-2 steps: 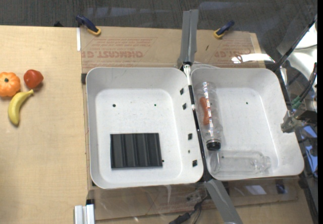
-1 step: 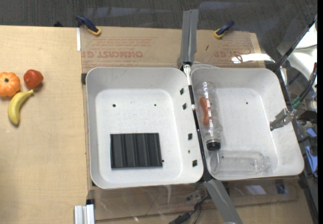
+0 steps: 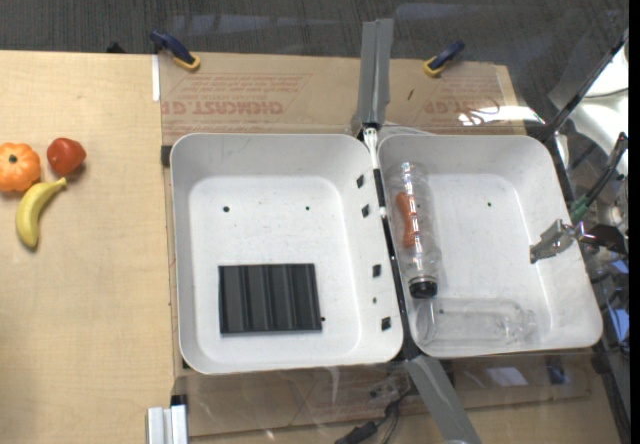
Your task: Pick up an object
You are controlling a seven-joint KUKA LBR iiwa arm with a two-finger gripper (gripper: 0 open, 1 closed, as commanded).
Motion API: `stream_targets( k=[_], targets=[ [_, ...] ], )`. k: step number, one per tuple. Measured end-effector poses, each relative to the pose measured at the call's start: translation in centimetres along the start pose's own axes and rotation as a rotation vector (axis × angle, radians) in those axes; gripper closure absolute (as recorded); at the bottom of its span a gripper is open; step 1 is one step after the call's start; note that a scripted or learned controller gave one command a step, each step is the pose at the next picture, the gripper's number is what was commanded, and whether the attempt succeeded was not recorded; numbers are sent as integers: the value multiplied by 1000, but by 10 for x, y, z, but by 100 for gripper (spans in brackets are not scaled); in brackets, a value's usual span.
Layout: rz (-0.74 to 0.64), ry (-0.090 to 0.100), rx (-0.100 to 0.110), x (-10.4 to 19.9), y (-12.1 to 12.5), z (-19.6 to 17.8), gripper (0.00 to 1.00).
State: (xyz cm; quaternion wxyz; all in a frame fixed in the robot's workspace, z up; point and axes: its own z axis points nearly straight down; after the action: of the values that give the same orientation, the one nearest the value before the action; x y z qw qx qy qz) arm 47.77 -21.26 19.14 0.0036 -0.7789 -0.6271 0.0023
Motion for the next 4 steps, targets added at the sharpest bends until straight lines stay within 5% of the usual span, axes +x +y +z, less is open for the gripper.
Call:
stream_targets(
  k=[1,2,3,4],
  targets=[
    [10,-2,-3,-3,1,-10,0],
    [-194,-3,-4,8,3,-63,0],
    [-239,0,-1,24,-5,30,0],
    [-267,-2,-4,-10,3,24,0]
  ],
)
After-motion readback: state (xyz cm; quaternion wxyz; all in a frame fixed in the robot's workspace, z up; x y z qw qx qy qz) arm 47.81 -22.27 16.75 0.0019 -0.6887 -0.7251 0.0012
